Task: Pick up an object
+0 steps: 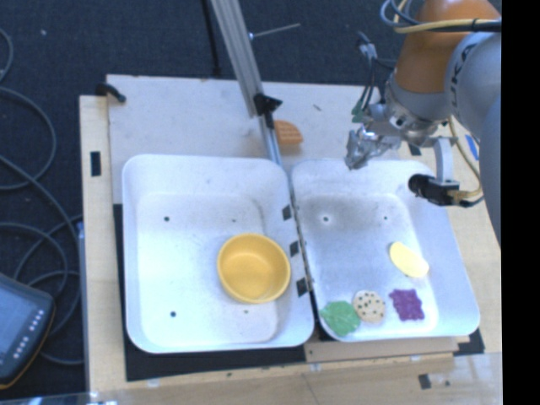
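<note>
Two shallow white plastic bins sit on the table. A round yellow bowl [253, 267] rests in the left bin [152, 226]. The right bin [354, 218] holds a yellow oval [408, 260], a green piece [340, 317], a speckled cookie [369, 305] and a purple piece [407, 304] (all flat-looking). The pincer [361, 154] hovers over its far rim; whether open or closed, I cannot tell.

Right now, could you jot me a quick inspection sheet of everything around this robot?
Surface: wooden bench bearing left bin and right bin.
Job's things: yellow bowl in left bin; yellow piece, green piece, cookie, purple piece in right bin.
Clutter: orange item behind the bins.
Grippers: gripper above right bin's far edge.
Cables: loops on floor.
Surroundings: metal pole, tablet.
</note>
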